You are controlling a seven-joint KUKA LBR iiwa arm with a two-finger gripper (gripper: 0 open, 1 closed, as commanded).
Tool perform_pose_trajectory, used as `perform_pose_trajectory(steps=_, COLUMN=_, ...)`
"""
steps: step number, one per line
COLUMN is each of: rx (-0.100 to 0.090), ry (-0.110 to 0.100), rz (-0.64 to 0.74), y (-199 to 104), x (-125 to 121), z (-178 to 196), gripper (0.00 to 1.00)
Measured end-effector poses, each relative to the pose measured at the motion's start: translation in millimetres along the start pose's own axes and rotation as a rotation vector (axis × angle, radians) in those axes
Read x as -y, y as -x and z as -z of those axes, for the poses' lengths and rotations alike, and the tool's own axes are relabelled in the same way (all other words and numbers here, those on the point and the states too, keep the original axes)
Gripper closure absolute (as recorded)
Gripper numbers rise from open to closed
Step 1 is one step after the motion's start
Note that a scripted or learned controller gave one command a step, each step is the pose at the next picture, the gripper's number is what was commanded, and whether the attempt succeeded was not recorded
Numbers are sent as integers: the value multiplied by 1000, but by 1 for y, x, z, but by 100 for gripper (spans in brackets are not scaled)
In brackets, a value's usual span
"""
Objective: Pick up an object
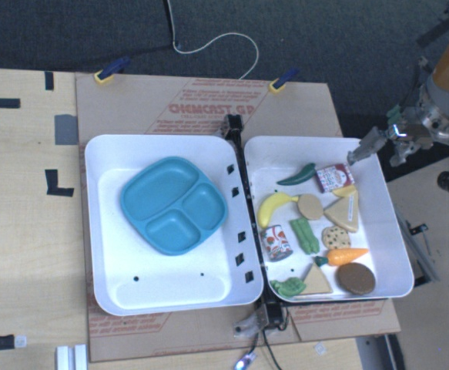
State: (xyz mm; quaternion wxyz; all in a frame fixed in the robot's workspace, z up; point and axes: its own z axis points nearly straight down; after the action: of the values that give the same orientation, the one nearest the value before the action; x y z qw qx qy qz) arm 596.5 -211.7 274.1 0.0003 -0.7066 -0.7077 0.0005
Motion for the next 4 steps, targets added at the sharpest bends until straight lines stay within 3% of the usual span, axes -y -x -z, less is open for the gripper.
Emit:
perform_pose_trajectory(steps=1, rx=-1, ry=4, rz=2, y=-48, x=64, z=73, gripper=0)
perform_pose_trajectory(steps=2, rx=-3, ry=-3, rz=3, y=-94, x=115, z=62, gripper=0)
perform_pose_trajectory(steps=3, rx=0, ry=0, rz=2, y=-92, x=112, z=72, gripper=100)
perform_pose_trajectory(steps=4, rx=-2, ry=-7, rz=4, y=-151, x=101, z=-2, gripper=100)
